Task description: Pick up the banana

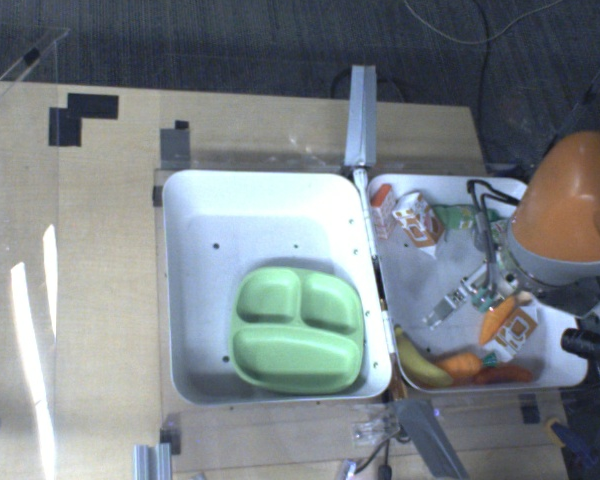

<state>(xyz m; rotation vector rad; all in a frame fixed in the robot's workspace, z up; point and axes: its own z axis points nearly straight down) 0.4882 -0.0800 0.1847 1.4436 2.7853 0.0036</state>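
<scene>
The hand (450, 306) hangs low in the right bin (435, 273), its fingers slightly apart and gripping nothing. The banana (420, 362) lies just below and left of it against the bin's near left corner, touching a carrot (462, 365). Far left of the hand, a green tray (298, 330) sits in the other bin (195, 268)

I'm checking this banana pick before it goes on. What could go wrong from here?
1. The banana lies against the right bin's near-left corner wall, leaving little finger room.
2. A carrot touches its end, so it might get grabbed or dragged instead.
3. The end effector hangs above the banana's spot, amid clutter.
</scene>
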